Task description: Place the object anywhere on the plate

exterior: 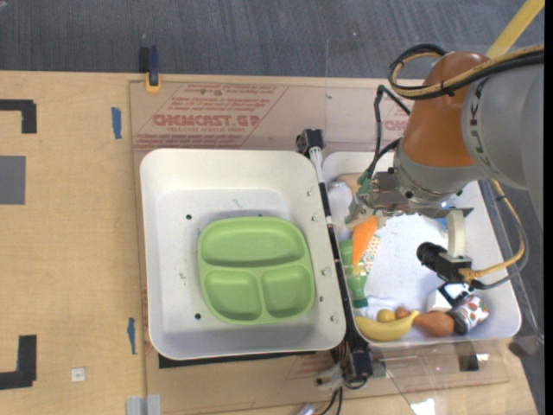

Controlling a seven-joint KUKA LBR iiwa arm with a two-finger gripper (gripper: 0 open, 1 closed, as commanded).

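The claw [380,204] hangs low over the right bin's [505,305] upper-left corner, just above an orange carrot [365,233]; whether its fingers are apart or together I cannot tell. The carrot, probably the object to move, lies tilted against the bin's left wall, beside green items. To do this well, grip the carrot mid-body, lift clear of the wall, then carry left to the green 3-compartment plate [256,269] in the left bin [173,188]. A banana [384,325] lies lower down. The bench [60,258] is pale wood, the floor [259,15] grey carpet
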